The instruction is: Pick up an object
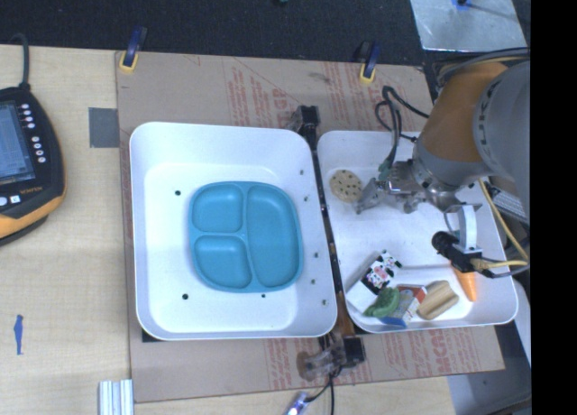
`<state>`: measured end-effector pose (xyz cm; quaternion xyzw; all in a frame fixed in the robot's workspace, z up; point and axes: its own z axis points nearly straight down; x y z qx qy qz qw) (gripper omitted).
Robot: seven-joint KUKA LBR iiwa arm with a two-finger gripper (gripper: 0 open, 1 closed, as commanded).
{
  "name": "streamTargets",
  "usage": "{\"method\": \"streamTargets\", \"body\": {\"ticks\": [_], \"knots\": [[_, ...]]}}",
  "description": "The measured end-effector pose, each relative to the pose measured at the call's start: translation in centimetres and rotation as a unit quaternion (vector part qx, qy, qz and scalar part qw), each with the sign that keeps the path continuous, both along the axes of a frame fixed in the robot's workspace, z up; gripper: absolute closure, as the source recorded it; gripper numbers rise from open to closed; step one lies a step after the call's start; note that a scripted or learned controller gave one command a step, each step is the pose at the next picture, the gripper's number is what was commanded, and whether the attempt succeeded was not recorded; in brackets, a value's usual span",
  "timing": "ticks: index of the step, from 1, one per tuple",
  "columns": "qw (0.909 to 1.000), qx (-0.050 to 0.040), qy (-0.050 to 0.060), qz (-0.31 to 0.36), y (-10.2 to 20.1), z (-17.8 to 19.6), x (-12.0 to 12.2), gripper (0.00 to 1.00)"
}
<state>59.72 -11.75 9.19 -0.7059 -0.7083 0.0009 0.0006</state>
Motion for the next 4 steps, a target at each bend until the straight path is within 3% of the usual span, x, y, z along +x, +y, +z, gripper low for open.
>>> {"method": "streamTargets", "body": {"ticks": [1, 2, 3, 4], "knots": [[1.0, 0.0006, 0.002, 0.001, 0.9, -0.1, -11.2, 0.0], [1.0, -0.0004, 0.0, 0.0, -6.0, 0.0, -2.6, 0.0], [1.0, -0.0003, -0.001, 0.001, -9.4, 6.9, 4.5, 0.0], [1.0, -0.0005, 0.0, 0.004, -9.4, 7.9, 4.6, 1.0]]}}
